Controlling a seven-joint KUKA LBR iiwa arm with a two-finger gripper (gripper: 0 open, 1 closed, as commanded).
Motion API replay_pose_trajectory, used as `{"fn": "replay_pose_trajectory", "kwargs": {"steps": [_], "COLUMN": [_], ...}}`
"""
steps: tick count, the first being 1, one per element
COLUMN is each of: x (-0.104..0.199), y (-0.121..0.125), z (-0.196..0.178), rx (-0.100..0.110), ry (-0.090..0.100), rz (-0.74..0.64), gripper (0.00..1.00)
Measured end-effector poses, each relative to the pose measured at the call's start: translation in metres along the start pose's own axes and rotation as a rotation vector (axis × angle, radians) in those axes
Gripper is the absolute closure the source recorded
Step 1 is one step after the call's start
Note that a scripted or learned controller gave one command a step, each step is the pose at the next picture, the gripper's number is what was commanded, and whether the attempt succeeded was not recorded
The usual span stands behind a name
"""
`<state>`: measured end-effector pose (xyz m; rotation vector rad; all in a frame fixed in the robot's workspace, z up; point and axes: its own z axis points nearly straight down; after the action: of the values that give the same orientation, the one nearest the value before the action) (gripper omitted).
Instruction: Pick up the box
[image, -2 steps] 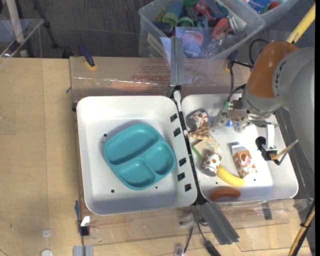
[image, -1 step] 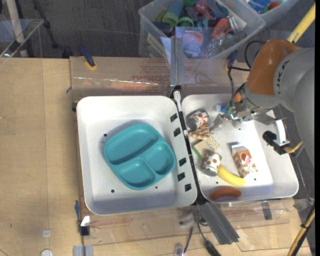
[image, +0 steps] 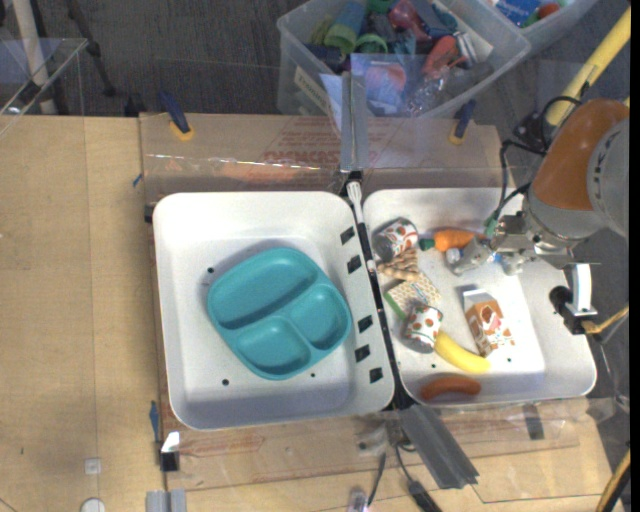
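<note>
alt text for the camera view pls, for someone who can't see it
The end effector of a grey arm reaching in from the right hovers in the right white bin, near a small box, a banana, a carrot and other toy food. The left bin holds a teal divided plate.

1. The right bin is crowded on its left half: a can, a carrot, a banana and the box lie near each other.
2. Its right part is bare floor.
3. A teal plate covers the middle of the left bin.
</note>
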<state>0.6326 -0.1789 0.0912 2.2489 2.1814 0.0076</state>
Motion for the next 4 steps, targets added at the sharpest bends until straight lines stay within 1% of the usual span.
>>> {"fn": "replay_pose_trajectory", "kwargs": {"steps": [1, 2, 3, 4], "x": [0.050, 0.075, 0.074, 0.074], "y": [-0.087, -0.005, -0.005, -0.005], "z": [0.000, 0.001, -0.010, -0.010], "rx": [0.000, -0.004, -0.006, -0.006], "ry": [0.002, 0.000, -0.004, -0.004], "rz": [-0.105, -0.024, -0.026, -0.026], "gripper": [0.00, 0.00, 1.00, 0.00]}}
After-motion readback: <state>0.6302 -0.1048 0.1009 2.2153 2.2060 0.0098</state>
